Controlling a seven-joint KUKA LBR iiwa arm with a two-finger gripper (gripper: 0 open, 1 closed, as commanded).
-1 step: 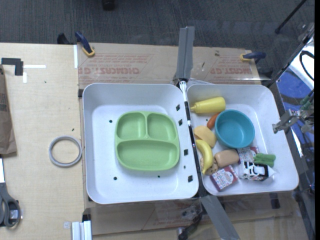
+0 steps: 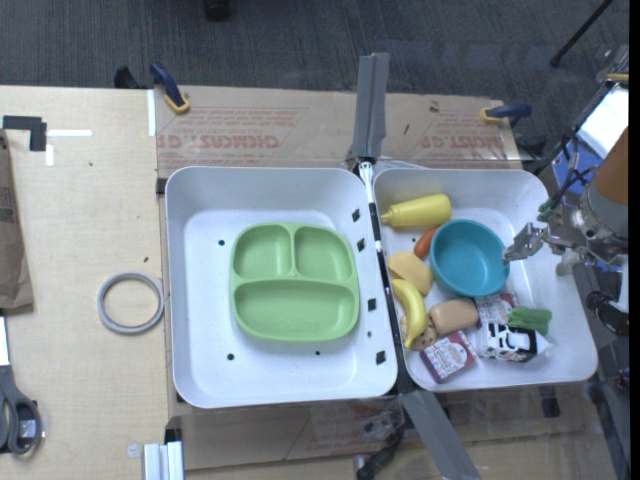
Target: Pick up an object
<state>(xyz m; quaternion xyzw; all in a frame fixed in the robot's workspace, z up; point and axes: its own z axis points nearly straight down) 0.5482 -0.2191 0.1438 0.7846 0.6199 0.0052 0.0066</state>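
The end effector [image 2: 533, 240] hangs just right of the blue bowl [image 2: 469, 257], and I cannot tell its grip. It should drop straight down over 1 thing, like the bowl's rim, then squeeze.

Divided plate [image 2: 295, 283] in left bin [image 2: 190, 268], bowl [image 2: 468, 258] in right bin [image 2: 560, 328], banana [image 2: 408, 310] left of bowl

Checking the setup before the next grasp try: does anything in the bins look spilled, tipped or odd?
Nothing looks spilled or damaged. The blue bowl sits tilted, propped on neighbouring items in the crowded right bin. The green divided plate lies flat in the left bin.
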